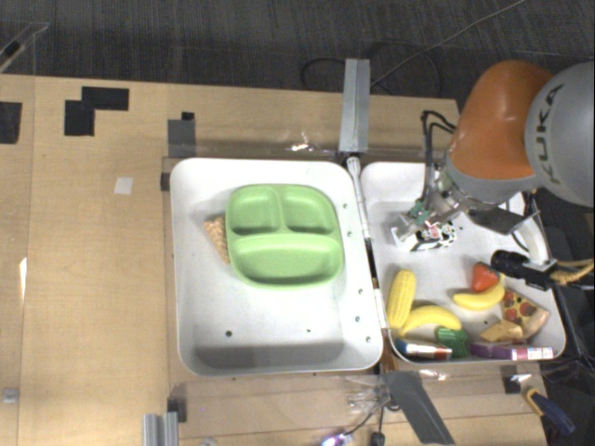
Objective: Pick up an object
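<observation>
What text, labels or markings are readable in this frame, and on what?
"KU": large black letters running down the grey arm housing; the rest is cut off at the frame edge.
Purple marker-like stick in the right white bin: pale label patch, print too small to read.
Green three-compartment plastic tray in the left white bin: no marking visible.
Black squares on the wooden bench: shapes, not text.

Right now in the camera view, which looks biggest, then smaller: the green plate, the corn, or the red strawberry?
1. Green plate, by far the biggest.
2. Corn, clearly smaller.
3. Red strawberry, the smallest.

All sit at similar distance from the camera, so this order looks safe.
</observation>
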Robot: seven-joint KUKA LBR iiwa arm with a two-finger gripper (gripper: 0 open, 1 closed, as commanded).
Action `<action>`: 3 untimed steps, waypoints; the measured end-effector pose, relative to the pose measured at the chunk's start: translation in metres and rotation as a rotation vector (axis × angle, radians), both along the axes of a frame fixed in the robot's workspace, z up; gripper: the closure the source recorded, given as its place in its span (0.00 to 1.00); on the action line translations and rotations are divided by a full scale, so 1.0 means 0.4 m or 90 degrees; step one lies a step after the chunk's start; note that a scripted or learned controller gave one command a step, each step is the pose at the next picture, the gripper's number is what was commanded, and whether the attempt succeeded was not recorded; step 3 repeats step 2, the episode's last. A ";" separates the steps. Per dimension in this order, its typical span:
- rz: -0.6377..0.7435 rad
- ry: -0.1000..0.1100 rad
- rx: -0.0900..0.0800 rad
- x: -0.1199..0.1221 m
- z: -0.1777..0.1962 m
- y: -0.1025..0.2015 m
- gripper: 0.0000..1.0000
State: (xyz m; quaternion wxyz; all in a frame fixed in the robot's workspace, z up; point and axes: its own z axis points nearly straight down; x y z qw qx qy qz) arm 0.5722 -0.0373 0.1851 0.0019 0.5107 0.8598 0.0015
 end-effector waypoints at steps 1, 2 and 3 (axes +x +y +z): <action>-0.241 0.001 0.001 -0.053 -0.001 -0.077 1.00; -0.343 0.000 0.001 0.125 0.036 -0.060 1.00; -0.343 0.000 0.001 0.125 0.036 -0.060 1.00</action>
